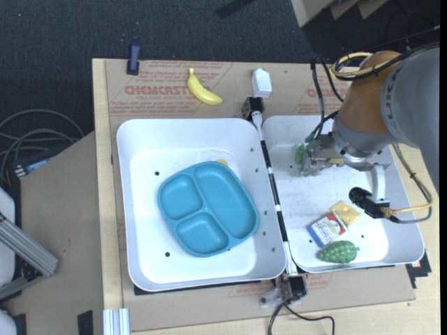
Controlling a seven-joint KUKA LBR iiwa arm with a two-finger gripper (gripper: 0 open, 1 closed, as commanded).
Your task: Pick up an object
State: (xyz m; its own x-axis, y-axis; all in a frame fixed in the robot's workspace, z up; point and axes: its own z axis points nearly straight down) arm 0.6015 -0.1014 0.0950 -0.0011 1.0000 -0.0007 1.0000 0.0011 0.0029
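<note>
The gripper hangs low at the right bin's far-left corner, beside something green. Whether it grips, I cannot tell. Likelier targets cluster along the near edge: green bunch, small packet.

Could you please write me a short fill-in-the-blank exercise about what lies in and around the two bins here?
1. The blue divided tray lies in the ____ bin as the camera sees it.
2. The banana lies on the bench, ____ both bins.
3. The tray has ____ compartments.
4. The green bunch of grapes lies in the same bin as the gripper, near its ____ edge.

Missing words: left; outside; three; front
</note>
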